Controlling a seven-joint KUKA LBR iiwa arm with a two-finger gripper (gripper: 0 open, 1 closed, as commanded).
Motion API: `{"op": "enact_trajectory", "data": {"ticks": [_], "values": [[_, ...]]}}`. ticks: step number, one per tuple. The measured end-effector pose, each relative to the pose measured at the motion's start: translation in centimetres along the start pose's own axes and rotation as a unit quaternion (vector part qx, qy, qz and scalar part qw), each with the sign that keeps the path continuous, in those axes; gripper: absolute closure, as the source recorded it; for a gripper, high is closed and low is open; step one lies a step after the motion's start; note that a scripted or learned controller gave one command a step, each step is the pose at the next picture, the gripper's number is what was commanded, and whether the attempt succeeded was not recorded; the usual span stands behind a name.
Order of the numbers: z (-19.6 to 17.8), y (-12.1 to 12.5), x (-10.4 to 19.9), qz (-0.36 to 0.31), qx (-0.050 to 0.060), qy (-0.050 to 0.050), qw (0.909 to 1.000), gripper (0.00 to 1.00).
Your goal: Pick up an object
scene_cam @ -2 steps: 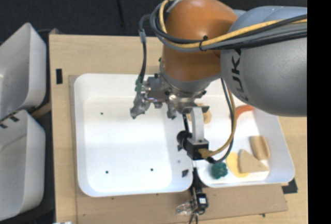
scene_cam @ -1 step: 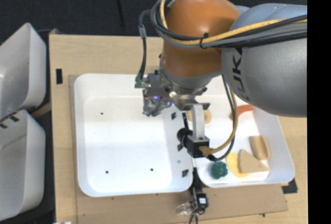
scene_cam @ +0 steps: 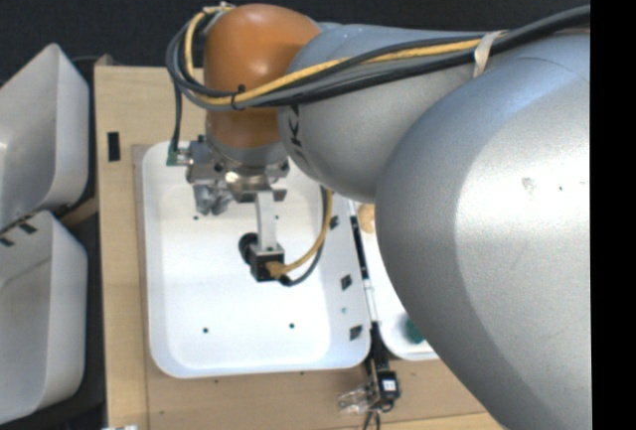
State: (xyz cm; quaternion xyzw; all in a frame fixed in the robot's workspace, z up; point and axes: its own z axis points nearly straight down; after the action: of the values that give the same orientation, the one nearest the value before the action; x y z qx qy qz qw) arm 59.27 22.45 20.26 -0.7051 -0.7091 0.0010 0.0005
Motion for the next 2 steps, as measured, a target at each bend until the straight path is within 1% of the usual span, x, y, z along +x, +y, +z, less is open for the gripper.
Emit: {"op": "enact_trajectory", "data": {"ticks": [1, 2], "values": [[-20.5, 9.9, -3.4, 0.005, -0.013, 0.002, 0.9999, 1.0], [-29.2, 9.6, -0.7, 0.0, -0.007, 0.002, 1.0, 1.0]]}}
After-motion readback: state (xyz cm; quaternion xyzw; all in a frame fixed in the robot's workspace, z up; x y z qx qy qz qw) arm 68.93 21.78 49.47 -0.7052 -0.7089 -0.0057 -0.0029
